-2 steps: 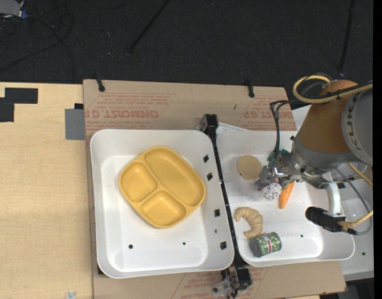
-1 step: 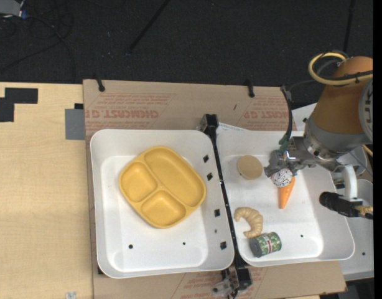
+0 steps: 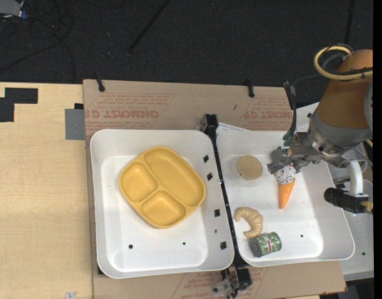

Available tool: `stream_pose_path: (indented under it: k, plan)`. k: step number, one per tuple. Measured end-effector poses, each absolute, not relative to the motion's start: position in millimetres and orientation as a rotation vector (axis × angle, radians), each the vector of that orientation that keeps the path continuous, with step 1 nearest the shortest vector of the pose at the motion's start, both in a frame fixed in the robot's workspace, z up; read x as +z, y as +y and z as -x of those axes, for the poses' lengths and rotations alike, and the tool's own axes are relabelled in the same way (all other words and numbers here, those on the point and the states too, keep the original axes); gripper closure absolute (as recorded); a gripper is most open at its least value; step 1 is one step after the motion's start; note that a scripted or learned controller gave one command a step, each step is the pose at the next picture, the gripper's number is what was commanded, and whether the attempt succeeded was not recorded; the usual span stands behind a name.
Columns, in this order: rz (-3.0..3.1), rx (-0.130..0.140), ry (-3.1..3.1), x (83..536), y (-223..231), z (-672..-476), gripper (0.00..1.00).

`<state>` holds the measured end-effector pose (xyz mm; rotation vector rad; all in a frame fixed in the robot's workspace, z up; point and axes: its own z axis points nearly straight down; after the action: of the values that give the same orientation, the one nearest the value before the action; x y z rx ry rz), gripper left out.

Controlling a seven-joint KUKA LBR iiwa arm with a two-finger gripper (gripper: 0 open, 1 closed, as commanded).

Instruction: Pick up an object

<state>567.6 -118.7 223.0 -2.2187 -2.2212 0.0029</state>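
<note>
- Two white bins side by side on the tabletop (image 3: 35, 198); brown cardboard sheet under both.
- Left bin (image 3: 110, 242): one yellow divided plate (image 3: 162, 186), three compartments, lying flat near the bin's middle.
- Right bin (image 3: 321, 235): four things.
- Round tan disc (image 3: 249, 167) near the bin's upper left, flat.
- Orange cone with a speckled white top (image 3: 285, 187) just right of the disc, tip pointing toward the near edge.
- Croissant-shaped piece (image 3: 250, 220) lower down, touching or just beside a small green can (image 3: 265, 244) lying on its side.
- Arm (image 3: 343, 104) comes in from the right; orange band above grey wrist.
- Pincer (image 3: 289, 162) sits low, right over the cone's white top, touching or nearly so.
- Pincer state: cannot tell from this angle; a grip on the cone is not confirmed.
</note>
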Motion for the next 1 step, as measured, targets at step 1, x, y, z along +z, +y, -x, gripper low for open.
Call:
stream_pose_path:
  k: [1]
  plan:
    - [2.211,0.004,-2.222,211.7,-63.1,-567.2,1.00]
